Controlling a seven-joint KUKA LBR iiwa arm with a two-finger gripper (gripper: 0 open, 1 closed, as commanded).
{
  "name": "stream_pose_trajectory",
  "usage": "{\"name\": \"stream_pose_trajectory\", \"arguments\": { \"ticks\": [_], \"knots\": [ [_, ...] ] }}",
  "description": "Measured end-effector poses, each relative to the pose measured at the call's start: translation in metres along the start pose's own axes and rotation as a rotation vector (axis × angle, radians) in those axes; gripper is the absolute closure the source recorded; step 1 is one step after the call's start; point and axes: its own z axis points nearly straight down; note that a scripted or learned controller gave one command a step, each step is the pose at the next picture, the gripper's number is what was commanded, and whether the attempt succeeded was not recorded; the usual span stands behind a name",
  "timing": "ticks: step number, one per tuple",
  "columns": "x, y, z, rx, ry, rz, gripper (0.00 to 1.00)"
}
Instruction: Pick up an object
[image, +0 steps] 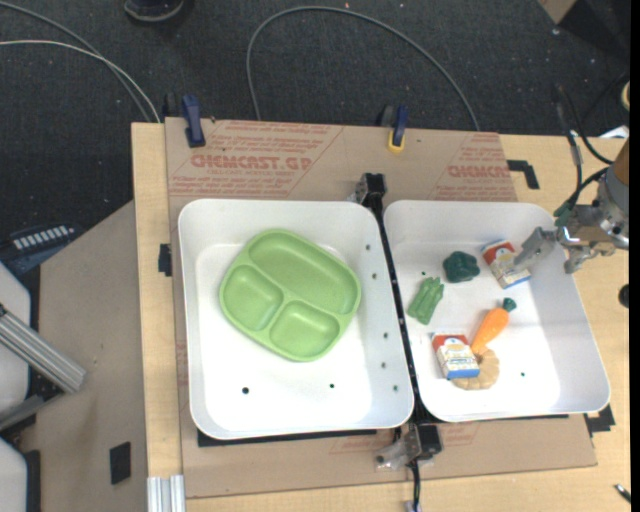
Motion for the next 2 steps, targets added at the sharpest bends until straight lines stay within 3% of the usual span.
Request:
{"name": "stream_pose_trajectory", "arguments": {
  "ticks": [1, 2],
  "knots": [
    [-0.002, -0.012, 0.035, 0.003, 0.001, 0.002, 0.00],
    [0.019, 0.062, 0.004, -0.003, -0.001, -0.004, 0.00]
  ]
}}
